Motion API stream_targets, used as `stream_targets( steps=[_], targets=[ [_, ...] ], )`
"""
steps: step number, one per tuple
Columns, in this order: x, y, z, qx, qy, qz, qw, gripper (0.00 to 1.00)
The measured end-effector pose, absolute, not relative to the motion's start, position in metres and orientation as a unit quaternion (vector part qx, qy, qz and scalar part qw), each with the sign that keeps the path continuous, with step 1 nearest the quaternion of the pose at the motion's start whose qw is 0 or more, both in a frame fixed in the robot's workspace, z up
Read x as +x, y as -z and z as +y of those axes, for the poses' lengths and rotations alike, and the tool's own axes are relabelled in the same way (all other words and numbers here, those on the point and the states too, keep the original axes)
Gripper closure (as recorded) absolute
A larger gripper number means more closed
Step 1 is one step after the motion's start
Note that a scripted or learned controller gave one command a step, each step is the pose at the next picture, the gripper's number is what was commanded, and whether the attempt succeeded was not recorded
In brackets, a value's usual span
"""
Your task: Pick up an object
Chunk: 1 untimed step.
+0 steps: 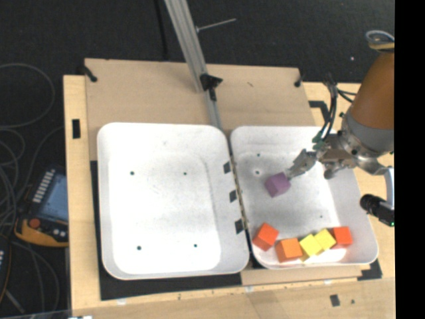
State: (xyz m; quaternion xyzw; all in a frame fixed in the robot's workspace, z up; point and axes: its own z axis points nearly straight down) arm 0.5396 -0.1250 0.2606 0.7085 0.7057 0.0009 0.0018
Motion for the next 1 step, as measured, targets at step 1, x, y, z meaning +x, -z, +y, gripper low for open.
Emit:
stream_targets(
  steps=[1],
  targets=[
    [0.6052,-0.1487,-0.1237,0.706,0.0014,0.709,-0.001,0.00]
  ],
)
